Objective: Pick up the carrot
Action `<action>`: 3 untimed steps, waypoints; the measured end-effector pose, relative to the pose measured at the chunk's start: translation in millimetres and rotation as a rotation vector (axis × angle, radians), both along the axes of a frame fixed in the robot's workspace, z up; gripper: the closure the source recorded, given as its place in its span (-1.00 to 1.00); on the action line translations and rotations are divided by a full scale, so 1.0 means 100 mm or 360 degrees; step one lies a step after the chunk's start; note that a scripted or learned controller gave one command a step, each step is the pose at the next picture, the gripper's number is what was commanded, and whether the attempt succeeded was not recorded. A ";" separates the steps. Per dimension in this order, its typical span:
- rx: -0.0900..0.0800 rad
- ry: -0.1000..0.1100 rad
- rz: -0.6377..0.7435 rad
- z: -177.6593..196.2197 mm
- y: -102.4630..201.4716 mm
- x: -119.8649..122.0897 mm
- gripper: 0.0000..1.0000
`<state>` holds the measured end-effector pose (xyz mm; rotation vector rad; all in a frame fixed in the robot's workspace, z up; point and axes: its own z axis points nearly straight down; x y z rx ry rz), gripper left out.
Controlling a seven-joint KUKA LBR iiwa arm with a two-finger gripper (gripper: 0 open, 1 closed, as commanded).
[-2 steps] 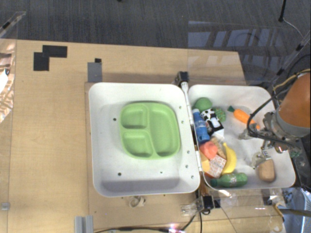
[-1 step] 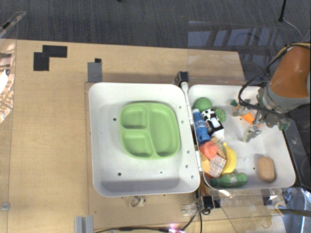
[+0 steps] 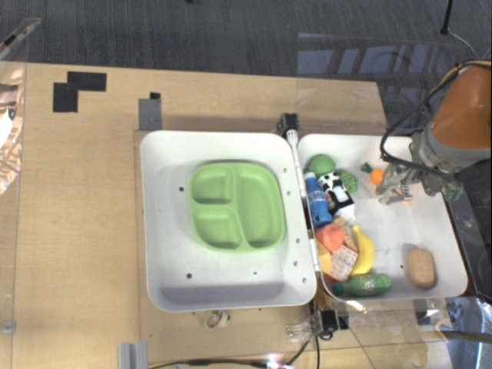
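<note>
Cucumber and potato lying nearest, carrot waiting just beside the gripper

Cucumber (image 3: 367, 284) and potato (image 3: 420, 267) are sitting at the right bin's (image 3: 453, 283) near edge, below the gripper (image 3: 397, 191), probably just strewn there. Further left of it, toys are crowding against the wall beside the green tray (image 3: 234, 207), likely pushed there. Hovering low over the bin floor, the gripper is carrying nothing visible; whether it is spread or closed I cannot tell, since the wrist is blurring it. Just up-left of it, the small orange carrot (image 3: 376, 175) is lying free, its outline hard to make out.
</note>
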<state>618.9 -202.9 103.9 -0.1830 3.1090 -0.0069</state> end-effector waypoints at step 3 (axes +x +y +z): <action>0.0011 0.0018 -0.0524 -0.14 0.15 -0.33 -1.00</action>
